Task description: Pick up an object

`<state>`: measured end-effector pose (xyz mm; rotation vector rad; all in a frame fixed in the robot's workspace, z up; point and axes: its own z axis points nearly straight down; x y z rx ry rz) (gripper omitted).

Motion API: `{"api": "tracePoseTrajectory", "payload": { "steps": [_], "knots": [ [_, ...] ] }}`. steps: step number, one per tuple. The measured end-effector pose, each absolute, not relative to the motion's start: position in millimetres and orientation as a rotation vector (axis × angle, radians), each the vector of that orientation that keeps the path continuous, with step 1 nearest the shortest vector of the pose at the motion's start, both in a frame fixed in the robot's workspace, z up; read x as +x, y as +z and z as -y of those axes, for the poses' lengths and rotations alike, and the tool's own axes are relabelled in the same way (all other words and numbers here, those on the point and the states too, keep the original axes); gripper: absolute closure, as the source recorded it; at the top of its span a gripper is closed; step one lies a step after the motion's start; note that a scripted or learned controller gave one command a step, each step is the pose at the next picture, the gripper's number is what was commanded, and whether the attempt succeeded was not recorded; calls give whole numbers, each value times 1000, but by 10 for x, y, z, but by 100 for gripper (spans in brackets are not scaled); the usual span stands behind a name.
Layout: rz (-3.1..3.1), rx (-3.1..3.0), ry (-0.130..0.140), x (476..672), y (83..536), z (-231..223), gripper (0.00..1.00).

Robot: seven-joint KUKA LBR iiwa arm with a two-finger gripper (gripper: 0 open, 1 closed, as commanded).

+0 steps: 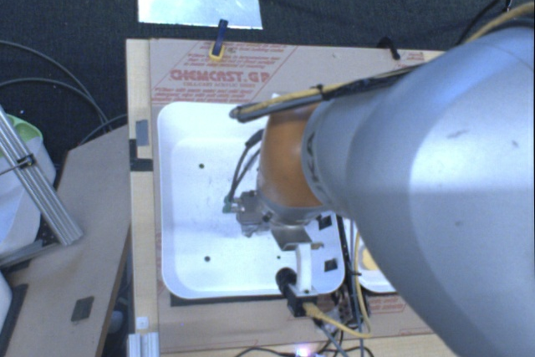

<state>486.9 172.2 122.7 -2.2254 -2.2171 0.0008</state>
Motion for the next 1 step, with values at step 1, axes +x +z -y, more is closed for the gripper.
{"api": "tracePoseTrajectory", "payload": {
  "steps": [1],
  "knots": [
    [2224, -2225, -6, 5722, 831, -1533, 100]
  ]
}}
